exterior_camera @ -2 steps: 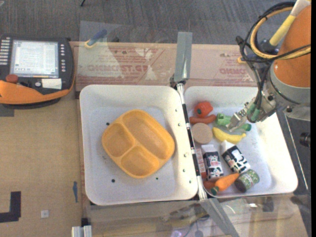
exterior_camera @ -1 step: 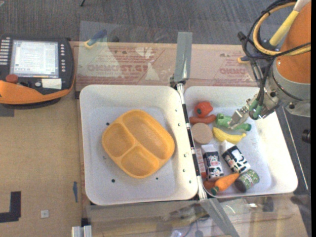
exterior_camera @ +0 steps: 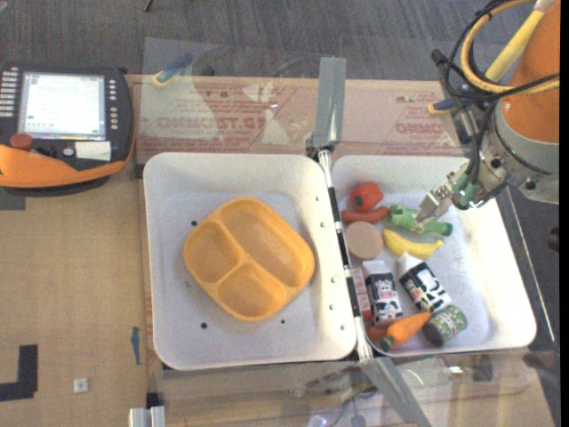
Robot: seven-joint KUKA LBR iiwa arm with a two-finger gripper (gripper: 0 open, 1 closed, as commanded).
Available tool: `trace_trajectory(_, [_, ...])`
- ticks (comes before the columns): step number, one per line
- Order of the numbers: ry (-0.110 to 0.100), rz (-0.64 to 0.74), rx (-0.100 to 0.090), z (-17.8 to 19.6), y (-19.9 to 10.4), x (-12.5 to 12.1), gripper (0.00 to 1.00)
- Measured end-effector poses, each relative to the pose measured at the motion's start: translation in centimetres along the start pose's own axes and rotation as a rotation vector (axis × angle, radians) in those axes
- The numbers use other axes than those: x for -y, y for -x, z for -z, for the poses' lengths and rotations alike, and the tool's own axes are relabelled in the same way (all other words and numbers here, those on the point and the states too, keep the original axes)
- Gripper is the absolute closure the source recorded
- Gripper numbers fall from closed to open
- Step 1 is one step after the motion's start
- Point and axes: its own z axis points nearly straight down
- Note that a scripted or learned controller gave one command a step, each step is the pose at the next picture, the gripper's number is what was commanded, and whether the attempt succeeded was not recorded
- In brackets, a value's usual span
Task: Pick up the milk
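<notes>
Poised over the right bin's point(exterior_camera: 511, 265) far edge, the jaws point(exterior_camera: 436, 205), whose spread cannot be told, hang above a green toy point(exterior_camera: 418, 216), short of the milk point(exterior_camera: 384, 297) near its front-left corner.

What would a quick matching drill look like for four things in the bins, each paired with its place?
Things:
1. yellow divided plate
2. banana
3. carrot
4. end effector

Places:
A. near the front edge of the right bin, beside a green can
B. above the right bin's far half, over a green item
C. middle of the left bin
D. middle of the right bin, just in front of that green item

Pairs: 1-C, 2-D, 3-A, 4-B
</notes>
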Motion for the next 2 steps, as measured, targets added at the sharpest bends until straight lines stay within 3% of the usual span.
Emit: trace_trajectory(2, [0.007,0.002,0.005,2.1,0.1,-0.3,1.0])
